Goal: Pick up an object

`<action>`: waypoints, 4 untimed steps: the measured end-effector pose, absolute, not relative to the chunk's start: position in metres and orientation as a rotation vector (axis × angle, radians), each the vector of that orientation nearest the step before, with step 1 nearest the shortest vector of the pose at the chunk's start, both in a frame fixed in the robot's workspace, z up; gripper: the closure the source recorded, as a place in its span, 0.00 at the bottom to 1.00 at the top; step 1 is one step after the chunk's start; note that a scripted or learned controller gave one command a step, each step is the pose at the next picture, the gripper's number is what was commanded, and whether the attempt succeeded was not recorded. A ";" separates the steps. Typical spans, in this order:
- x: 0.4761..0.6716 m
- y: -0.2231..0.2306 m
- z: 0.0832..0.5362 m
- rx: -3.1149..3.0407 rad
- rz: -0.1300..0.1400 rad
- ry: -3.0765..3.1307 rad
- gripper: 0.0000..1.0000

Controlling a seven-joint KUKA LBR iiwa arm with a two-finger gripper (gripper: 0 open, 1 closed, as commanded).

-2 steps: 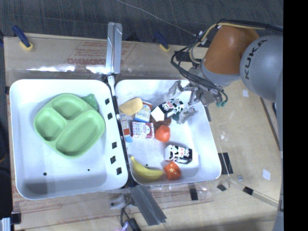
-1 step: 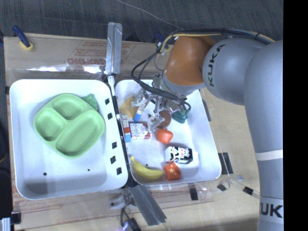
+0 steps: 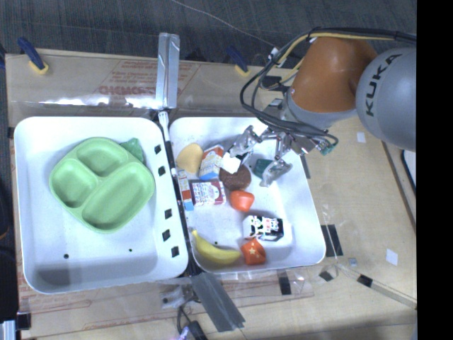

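The tool (image 3: 262,158) hangs over the right bin (image 3: 304,211), near its far right corner, with both metal fingers (image 3: 277,168) spread apart and nothing between them. Directly beneath the gap lies a small dark green object (image 3: 263,166), partly hidden; its shape cannot be made out.

Candidate objects in the right bin: a brown round piece (image 3: 236,176) just beside the tool, toward the bin's middle; a yellow rounded item (image 3: 189,157) against the divider edge; a small carton (image 3: 206,192) and an orange-red piece (image 3: 241,200) mid-bin; a black-and-white carton (image 3: 266,227), a banana (image 3: 214,251) and a red fruit (image 3: 254,251) along the near edge. The left bin (image 3: 42,261) carries a green divided plate (image 3: 103,183).

Judgement: the step in hand is the descent to grasp. The far cluster is tightly packed, so the fingers should straddle a single item, the green object being best aligned. Descend vertically, clear of the brown piece and the bin wall, and close only once low enough to seat the pads on opposite sides
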State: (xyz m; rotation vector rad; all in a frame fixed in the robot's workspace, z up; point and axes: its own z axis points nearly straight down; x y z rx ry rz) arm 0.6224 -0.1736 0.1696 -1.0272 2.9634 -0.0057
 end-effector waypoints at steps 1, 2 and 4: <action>0.585 -0.121 0.100 -0.989 -0.010 2.967 0.00; 0.550 -0.111 0.101 -0.822 -0.017 3.009 0.00; 0.581 -0.096 0.103 -0.716 -0.001 3.053 1.00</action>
